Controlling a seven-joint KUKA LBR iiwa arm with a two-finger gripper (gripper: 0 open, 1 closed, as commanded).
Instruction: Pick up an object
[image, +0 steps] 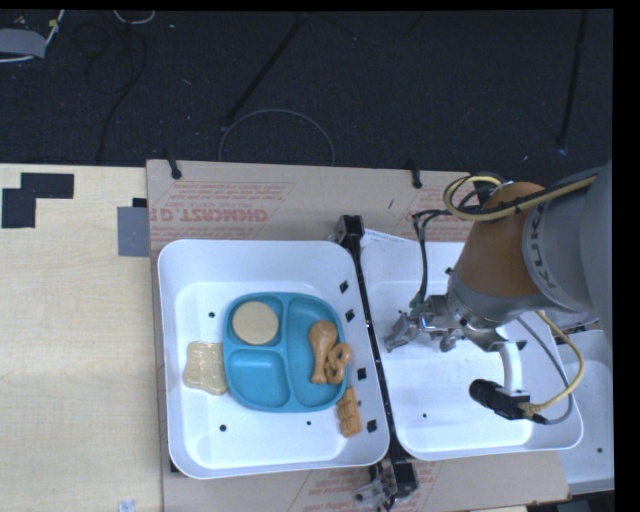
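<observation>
My gripper hangs low over the left part of the right bin, close to the divider between the bins. I see nothing held in it. In the left bin lies a blue compartment tray. A round tan biscuit sits in the tray's upper left compartment and a twisted tan pretzel-like piece in its right one. A pale toast-like slab lies just left of the tray. A small orange-brown chunk rests by the tray's lower right corner.
The arm's grey body with its orange band covers the upper right of the right bin. A black connector on a yellow cable hangs over that bin's floor. A black divider separates the two bins.
</observation>
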